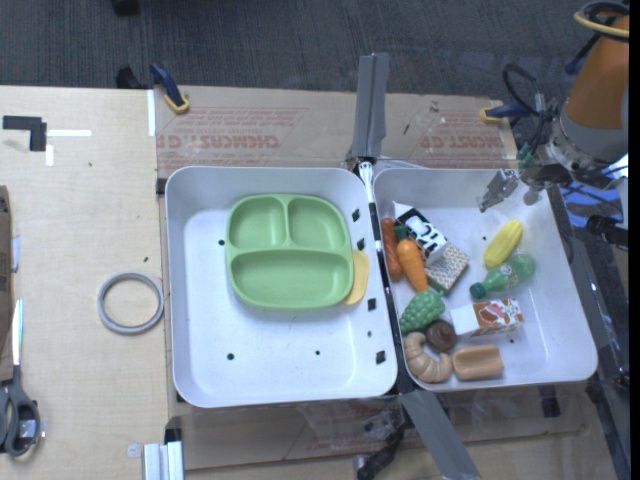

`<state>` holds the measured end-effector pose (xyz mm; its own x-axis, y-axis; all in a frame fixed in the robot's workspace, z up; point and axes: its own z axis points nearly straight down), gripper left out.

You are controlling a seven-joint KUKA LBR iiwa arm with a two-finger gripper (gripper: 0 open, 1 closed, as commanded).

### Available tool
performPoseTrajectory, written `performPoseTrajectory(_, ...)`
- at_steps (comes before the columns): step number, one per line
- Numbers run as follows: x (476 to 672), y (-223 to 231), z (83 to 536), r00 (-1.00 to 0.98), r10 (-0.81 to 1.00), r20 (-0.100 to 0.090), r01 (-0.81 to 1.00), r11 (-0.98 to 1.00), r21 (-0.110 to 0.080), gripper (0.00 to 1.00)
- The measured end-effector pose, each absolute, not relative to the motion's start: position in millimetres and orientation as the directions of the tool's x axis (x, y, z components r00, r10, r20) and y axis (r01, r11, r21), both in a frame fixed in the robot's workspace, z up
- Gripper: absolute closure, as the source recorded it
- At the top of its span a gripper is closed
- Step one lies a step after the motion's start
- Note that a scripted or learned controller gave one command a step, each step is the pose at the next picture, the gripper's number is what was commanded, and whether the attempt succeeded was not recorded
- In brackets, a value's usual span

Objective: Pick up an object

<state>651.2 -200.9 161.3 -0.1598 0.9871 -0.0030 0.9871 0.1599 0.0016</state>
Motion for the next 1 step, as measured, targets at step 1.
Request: performPoseTrajectory(1,631.2,-216.7,108.6,-0.204,0.979,-0.004,0.979,0.204,0.009,0.0)
